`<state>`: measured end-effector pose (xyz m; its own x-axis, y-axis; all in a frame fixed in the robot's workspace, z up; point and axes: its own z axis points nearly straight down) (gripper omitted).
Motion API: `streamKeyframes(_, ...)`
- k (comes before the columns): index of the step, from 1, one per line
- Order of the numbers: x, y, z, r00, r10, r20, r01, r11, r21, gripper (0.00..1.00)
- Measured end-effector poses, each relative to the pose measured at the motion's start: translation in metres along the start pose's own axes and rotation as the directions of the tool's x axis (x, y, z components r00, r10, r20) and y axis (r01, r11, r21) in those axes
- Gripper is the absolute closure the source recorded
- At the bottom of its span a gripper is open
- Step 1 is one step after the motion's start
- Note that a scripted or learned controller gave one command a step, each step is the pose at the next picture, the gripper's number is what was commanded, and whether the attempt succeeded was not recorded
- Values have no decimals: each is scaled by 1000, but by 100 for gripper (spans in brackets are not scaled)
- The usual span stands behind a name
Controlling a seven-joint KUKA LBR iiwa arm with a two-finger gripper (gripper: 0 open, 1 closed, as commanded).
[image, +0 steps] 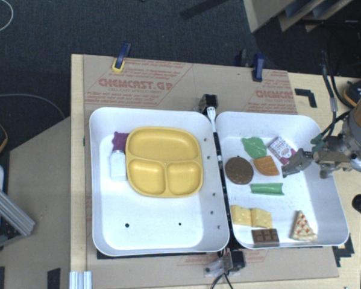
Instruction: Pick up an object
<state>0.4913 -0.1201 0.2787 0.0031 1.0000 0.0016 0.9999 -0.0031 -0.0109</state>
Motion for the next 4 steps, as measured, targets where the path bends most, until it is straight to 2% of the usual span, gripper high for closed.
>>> streamKeyframes(1, 0, 2, -6, 1000, -3, 2, 3, 1000, -12, 0)
streamKeyframes(2, 3, 3, 58, 1000, -2, -1, 2, 1000, -3, 0)
streamKeyframes(3, 4, 2, 101, 1000, -2, -1, 2, 1000, -4, 0)
streamKeyframes(4, -3, 2, 162, 1000, -1, -1, 1, 1000, -3, 0)
